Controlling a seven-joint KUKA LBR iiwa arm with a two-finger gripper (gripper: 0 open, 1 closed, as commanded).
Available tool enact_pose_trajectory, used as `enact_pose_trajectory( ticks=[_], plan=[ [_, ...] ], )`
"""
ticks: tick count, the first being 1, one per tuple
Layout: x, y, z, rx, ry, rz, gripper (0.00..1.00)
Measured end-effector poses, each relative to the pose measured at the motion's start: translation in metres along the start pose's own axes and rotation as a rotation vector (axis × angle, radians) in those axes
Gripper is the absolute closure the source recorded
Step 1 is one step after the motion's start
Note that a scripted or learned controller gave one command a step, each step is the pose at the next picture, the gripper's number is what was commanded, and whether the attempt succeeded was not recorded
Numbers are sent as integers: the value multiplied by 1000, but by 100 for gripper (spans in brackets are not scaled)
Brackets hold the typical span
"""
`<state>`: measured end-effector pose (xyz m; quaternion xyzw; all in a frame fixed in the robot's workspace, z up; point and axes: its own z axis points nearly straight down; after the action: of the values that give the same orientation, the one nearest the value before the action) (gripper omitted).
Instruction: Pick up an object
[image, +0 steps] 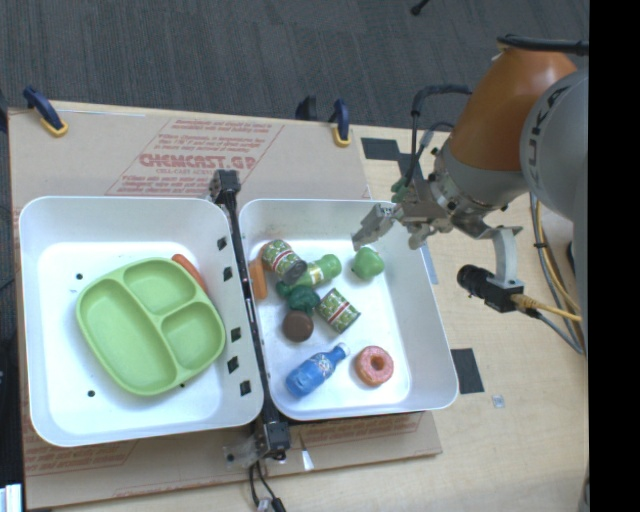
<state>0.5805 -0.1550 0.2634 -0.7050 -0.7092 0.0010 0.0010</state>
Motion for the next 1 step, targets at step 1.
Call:
enact_pose_trajectory(
  ticks=[1],
  plan=[
    [-37, -99, 45, 1, -1, 0, 0]
  ],
)
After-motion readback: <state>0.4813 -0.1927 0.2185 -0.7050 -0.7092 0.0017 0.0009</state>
